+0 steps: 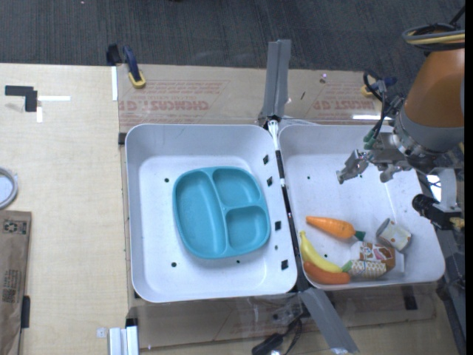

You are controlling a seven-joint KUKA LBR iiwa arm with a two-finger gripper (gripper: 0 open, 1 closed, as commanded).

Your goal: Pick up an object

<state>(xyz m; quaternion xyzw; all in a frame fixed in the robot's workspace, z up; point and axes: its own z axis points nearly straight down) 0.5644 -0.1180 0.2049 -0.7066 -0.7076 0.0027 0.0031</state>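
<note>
In the right bin, my gripper hangs over the bare floor of its upper half. Its two fingers are spread apart, open, with nothing between them. Below it, along the bin's front, lie an orange toy carrot, a yellow banana, an orange-red sausage-shaped piece, a printed snack packet and a small grey-and-tan block. The carrot is the nearest, a short way below and left of the fingers.
The left bin holds a blue three-compartment plate. A grey divider post rises between the bins at the back. The arm's orange band and wrist cover the right bin's far right corner.
</note>
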